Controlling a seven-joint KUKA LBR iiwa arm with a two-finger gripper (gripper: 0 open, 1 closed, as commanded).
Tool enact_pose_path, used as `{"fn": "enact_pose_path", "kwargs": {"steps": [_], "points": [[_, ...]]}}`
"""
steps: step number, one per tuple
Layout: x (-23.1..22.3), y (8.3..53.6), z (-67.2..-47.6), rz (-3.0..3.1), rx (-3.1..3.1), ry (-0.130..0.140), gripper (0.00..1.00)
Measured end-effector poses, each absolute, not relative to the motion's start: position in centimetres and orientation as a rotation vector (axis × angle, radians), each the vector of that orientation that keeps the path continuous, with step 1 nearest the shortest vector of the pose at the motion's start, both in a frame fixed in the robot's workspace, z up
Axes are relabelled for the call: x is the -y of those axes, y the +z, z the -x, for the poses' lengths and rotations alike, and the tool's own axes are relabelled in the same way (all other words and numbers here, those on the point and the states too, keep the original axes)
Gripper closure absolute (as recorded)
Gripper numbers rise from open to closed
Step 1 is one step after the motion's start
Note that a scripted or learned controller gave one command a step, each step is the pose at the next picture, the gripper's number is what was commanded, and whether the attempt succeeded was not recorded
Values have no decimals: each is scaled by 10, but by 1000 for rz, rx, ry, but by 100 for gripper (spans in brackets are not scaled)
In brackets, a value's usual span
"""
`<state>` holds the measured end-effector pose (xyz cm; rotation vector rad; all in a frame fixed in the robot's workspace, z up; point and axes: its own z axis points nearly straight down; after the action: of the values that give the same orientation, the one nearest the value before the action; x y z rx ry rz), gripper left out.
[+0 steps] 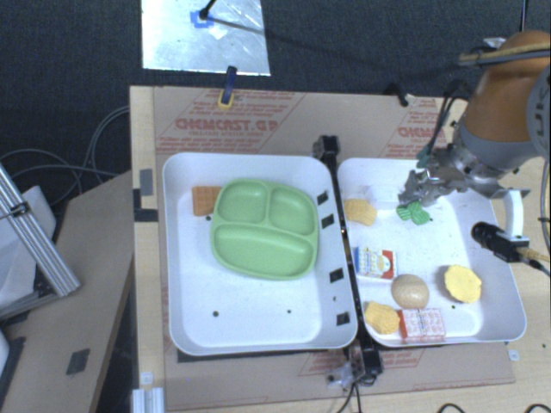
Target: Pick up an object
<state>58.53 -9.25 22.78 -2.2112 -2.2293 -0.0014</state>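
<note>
At the near edge of the right bin [515,323] we see a red-and-white packet [422,323] lying just beside a yellow piece [381,318]. Just beyond them sit a tan, rounded, potato-like object [411,291] and a yellow piece [462,283] to its right. A little farther lies a white carton with red and blue print [374,263], then a pale yellow piece [360,212].

Farther still, we find a small bright green object [417,214] on the bin floor, crinkled in outline; its long axis runs roughly left to right across the view. The gripper [416,194] sits directly over it, fingertips at its upper edge; we cannot tell whether the fingers are parted or closed, nor whether they grip it.

In the left bin [181,317] lies a green divided tray [263,229], with an orange-brown square [203,200] at its far left edge.
</note>
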Motion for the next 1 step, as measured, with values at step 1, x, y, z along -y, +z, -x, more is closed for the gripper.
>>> {"fn": "enact_pose_path", "kwargs": {"steps": [1], "points": [[37,225,-566,2209,2230,-2,100]]}}
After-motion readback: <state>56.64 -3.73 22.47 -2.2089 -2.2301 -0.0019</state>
